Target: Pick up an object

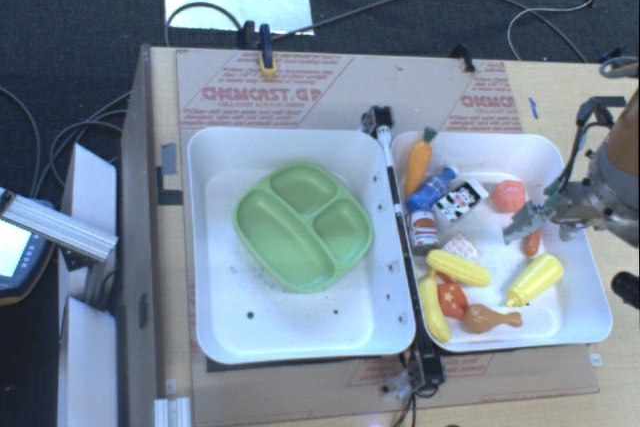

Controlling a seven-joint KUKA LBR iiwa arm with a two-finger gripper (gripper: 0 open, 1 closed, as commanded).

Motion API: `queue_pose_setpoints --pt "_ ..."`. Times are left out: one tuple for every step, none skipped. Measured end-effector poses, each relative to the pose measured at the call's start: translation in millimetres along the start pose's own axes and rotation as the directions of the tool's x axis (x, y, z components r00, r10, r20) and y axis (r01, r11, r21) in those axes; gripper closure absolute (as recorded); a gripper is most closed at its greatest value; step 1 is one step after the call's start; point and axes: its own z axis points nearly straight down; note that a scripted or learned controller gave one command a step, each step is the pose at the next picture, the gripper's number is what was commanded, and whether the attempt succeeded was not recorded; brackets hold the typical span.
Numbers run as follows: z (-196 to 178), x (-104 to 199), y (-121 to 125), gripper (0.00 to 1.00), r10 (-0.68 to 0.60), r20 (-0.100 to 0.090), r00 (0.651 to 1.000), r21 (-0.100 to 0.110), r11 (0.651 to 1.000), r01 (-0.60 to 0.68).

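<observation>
The gripper (pixel 531 233), its grip state not discernible, is positioned low in the right bin (pixel 590 300), just above the yellow bottle (pixel 533 279) and over a small red item (pixel 532 242), presumably the intended pick.

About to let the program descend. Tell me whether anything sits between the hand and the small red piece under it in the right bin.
Nothing visible blocks it. The hand hangs right over the small red piece in the right bin. The yellow mustard bottle lies just below it in the view, and the pink piece just above, both off to the sides.
</observation>
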Motion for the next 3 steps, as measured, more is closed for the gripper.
queue_pose_setpoints --pt "98.1 -45.9 24.8 0.00 0.002 -0.001 1.000 0.002 1.000 -0.002" --pt "145.5 -57.5 94.9 0.00 0.000 0.000 1.000 0.000 1.000 0.000" --pt "150.0 -53.2 154.9 0.00 -0.002 0.001 1.000 -0.002 1.000 0.002"
